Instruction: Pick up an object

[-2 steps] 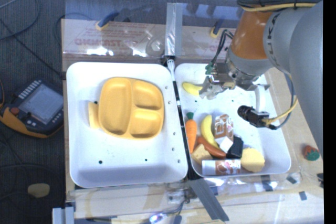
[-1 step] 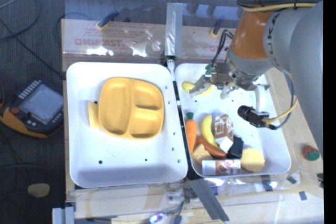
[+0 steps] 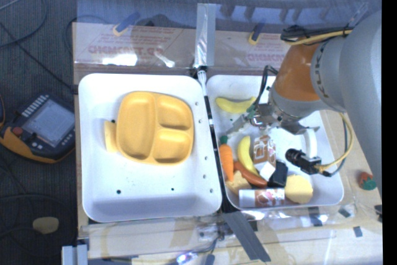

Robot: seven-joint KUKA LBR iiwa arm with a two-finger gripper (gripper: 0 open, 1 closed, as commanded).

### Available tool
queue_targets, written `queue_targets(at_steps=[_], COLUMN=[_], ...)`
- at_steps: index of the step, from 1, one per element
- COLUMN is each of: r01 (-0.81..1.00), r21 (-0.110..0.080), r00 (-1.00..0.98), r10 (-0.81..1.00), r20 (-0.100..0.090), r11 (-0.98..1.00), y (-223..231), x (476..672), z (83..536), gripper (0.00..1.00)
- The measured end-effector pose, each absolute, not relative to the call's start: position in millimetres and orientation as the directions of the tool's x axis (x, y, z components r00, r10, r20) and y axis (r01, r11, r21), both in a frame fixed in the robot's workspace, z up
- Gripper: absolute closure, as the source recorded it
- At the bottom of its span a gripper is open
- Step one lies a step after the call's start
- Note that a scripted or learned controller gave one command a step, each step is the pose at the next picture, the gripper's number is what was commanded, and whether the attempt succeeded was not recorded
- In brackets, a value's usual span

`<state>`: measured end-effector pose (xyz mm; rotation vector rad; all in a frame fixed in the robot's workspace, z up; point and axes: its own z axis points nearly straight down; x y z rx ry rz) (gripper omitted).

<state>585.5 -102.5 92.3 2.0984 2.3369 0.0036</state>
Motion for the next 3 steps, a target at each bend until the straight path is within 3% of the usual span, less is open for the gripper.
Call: queue_targets(at_steps=[1, 2, 3], r01=[0.985, 0.985, 0.997], r21=[0.018, 0.018, -0.005], r00=[-0.171, -0.174, -0.078], r10=[0.985, 0.985, 0.997], r20=[-0.007, -0.002, -0.004], r11=[0.172, 0.174, 0.078], y=[-127.7, -125.4, -81.9], x=[534.3, 536.4, 581.3], z=[90.4, 97.6, 254.9], gripper=[0.00, 1.00, 1.00])
